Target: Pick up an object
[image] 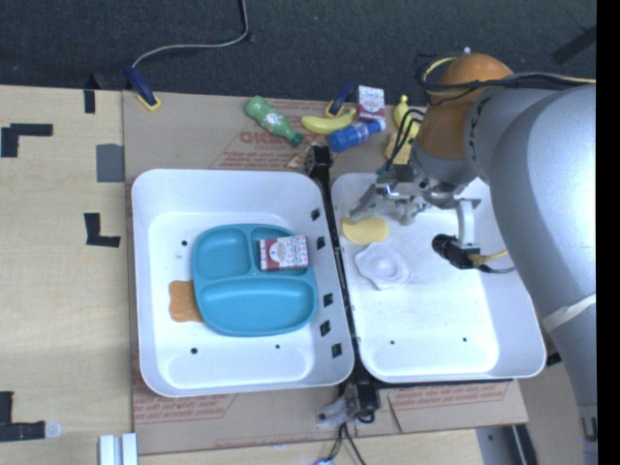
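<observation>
With its finger state impossible to tell, the end effector (387,200) hangs in the right white bin (504,352) just above the flat yellow piece (365,230); descend straight, centred, before closing.

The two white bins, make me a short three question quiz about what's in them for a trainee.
1. True or false: the blue tray lies in the left bin.
2. What rests on that tray? A) banana B) small red and white box C) green bottle
3. Which bin is the gripper over?

Key: 1 true. 2 B. 3 The right bin, above a yellow object.
</observation>
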Controlling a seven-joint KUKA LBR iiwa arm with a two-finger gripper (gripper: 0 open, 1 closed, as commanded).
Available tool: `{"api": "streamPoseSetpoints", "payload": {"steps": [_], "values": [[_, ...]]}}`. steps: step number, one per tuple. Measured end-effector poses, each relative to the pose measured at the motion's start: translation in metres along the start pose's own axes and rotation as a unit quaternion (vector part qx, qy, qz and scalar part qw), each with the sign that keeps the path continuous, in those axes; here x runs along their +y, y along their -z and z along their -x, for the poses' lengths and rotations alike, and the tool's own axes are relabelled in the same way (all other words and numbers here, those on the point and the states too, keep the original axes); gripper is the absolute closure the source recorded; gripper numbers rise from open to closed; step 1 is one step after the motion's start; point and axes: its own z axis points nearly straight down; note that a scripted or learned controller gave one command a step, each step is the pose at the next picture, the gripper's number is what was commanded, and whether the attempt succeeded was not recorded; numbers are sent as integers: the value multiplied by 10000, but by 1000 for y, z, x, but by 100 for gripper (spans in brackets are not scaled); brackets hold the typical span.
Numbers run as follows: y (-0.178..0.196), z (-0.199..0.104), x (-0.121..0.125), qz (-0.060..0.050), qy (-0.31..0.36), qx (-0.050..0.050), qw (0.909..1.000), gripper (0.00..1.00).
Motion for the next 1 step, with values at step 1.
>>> {"api": "streamPoseSetpoints", "payload": {"steps": [1], "values": [[0,-11,-27,-2,-5,-1,10000,0]]}}
